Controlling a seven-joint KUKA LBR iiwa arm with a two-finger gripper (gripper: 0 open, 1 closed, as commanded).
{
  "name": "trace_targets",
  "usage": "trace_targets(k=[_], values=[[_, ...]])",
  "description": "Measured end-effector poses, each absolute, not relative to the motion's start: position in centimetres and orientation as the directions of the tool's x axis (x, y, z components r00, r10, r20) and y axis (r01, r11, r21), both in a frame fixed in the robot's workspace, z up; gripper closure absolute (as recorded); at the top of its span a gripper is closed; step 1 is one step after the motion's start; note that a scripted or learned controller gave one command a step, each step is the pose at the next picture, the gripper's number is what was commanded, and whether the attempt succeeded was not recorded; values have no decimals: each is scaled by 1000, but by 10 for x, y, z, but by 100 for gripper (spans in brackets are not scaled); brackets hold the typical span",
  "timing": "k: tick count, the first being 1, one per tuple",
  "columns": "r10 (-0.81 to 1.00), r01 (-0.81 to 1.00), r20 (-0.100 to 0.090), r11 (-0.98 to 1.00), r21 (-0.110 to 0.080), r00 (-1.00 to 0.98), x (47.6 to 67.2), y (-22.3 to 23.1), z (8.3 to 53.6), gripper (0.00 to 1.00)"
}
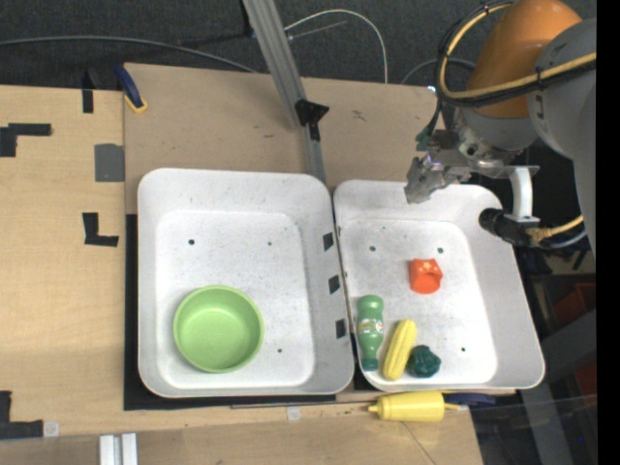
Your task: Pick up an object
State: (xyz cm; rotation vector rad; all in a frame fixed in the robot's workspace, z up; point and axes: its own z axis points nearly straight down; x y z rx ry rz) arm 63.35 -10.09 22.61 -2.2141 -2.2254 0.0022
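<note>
Nearest the camera, a yellow bottle point(411, 407) lay on the counter point(223, 114) just outside the right bin point(513, 308), and inside its near edge a green bottle point(369, 329), a yellow piece point(398, 349) and a dark green lump point(423, 361) crowded together. A red block point(425, 275) sat alone mid-bin, and a green bowl point(219, 328) was in the left bin point(155, 260). At the far rim the pincer point(424, 182) hung with nothing between its tips, though whether released or clenched I could not tell; a descent on the crowded 3 would probably jam on a neighbour, so the block looked the safer pick.
</note>
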Motion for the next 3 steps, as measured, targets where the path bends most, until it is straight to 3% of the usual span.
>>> trace_targets(k=[2, 3], values=[[1000, 1000, 2, 7, -3, -7, 613, 4, 240, 100], [1000, 1000, 1, 7, -2, -7, 617, 63, 236, 100]])
